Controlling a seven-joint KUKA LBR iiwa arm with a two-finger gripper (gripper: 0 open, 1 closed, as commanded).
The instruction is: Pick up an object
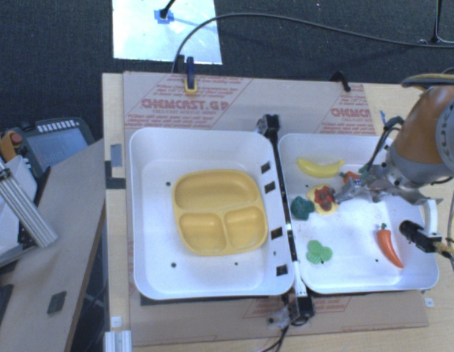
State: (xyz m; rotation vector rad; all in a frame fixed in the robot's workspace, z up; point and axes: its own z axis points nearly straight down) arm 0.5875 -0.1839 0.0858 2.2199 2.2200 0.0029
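At right of frame we see the gripper low in the right bin, its claw state unclear, beside a red-and-yellow toy. Banana, teal lump, green leaf and carrot crowd around; a smooth yellow tray sits left.

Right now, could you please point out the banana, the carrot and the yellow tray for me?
banana [320,168], camera view, middle of its curved body.
carrot [389,248], camera view, middle of its orange body.
yellow tray [212,188], camera view, floor of its large upper compartment.
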